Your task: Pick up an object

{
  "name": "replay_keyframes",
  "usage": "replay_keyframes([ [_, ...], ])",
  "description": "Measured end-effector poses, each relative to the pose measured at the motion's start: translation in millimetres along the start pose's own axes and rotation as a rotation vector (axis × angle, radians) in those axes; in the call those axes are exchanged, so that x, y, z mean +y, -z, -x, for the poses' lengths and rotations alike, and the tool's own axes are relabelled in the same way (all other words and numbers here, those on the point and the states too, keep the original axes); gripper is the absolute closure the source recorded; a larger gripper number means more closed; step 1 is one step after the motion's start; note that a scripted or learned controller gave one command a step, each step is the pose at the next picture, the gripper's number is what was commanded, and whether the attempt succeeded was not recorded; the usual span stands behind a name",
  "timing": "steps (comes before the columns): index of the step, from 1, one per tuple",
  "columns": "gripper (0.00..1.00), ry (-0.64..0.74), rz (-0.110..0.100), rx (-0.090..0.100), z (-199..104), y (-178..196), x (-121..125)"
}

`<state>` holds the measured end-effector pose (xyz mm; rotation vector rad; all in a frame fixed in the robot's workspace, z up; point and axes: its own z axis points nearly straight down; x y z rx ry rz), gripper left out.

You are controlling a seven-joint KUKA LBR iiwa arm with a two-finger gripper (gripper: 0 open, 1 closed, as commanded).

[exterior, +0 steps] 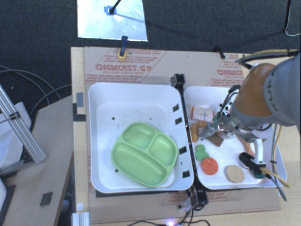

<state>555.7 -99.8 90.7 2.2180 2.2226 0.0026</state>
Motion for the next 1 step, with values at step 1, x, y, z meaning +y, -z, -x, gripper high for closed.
replay_keyframes([
  [1,0.00,0.002,0.002,-0.005,-11.6,-5.3,20.3],
])
